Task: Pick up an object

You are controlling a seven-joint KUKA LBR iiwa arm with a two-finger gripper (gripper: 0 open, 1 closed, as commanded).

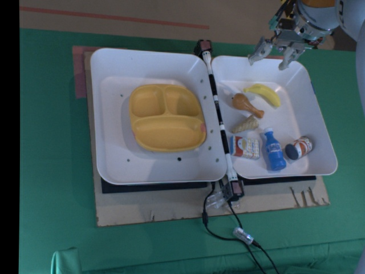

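Note:
The right bin (pixel 311 87) holds several small items: a yellow banana (pixel 264 94), a brown chicken drumstick (pixel 246 104), a tan cone (pixel 244 124), a red and white carton (pixel 246 146), a blue bottle (pixel 274 150) and a can lying on its side (pixel 299 148). My gripper (pixel 272 57) hovers above the bin's far edge, beyond the banana. It is open, its two fingers spread wide with nothing between them.
The left bin (pixel 111 153) carries a yellow compartment tray (pixel 166 117). A black and white divider bar (pixel 217 107) runs between the bins. Cables (pixel 234 227) trail off the cardboard base at the front onto the green cloth.

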